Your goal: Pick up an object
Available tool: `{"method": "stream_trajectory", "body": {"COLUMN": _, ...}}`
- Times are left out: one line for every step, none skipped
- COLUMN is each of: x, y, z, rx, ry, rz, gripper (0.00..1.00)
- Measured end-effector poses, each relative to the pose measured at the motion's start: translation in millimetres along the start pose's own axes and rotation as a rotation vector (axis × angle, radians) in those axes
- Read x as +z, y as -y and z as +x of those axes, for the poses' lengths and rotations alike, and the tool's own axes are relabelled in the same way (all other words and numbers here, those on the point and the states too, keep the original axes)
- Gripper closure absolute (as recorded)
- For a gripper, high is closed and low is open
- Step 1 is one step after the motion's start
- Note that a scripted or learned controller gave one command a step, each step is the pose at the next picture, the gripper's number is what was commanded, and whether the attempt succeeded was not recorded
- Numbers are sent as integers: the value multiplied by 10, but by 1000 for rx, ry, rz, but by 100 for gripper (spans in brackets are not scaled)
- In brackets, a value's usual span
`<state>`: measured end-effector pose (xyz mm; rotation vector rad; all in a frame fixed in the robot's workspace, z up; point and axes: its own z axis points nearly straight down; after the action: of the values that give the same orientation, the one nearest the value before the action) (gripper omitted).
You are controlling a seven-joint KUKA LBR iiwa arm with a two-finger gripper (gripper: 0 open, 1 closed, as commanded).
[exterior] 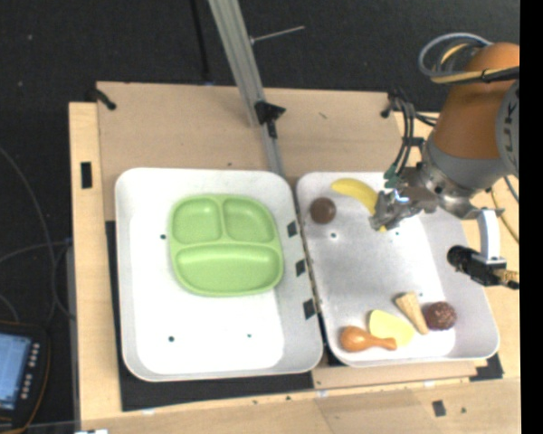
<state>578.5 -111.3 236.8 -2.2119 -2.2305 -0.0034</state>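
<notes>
Camera view: in the right bin (pixel 380 260), nearest its front rim, lie an orange drumstick (pixel 366 338), a yellow wedge (pixel 390 325) and an ice-cream cone (pixel 425 314). Farther back, the claw (pixel 386 213) hangs beside the banana (pixel 355 191), near a brown ball (pixel 322 210); its state I cannot tell.

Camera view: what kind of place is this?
Likely a robot grasping test bench: two white bins on a wooden bench, toy food like a banana, a green divided plate, the arm.
</notes>
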Motion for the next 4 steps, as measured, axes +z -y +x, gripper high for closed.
{"method": "stream_trajectory", "body": {"x": -114, "y": -100, "z": 501, "rx": 0, "ry": 1, "rz": -1, "gripper": 100}}
{"method": "stream_trajectory", "body": {"x": -17, "y": -168, "z": 948, "rx": 2, "ry": 1, "rz": 3, "gripper": 100}}
{"method": "stream_trajectory", "body": {"x": -127, "y": -257, "z": 1445, "rx": 1, "ry": 0, "rz": 0, "gripper": 100}}
{"method": "stream_trajectory", "body": {"x": 19, "y": -346, "z": 1931, "rx": 2, "ry": 2, "rz": 0, "gripper": 100}}
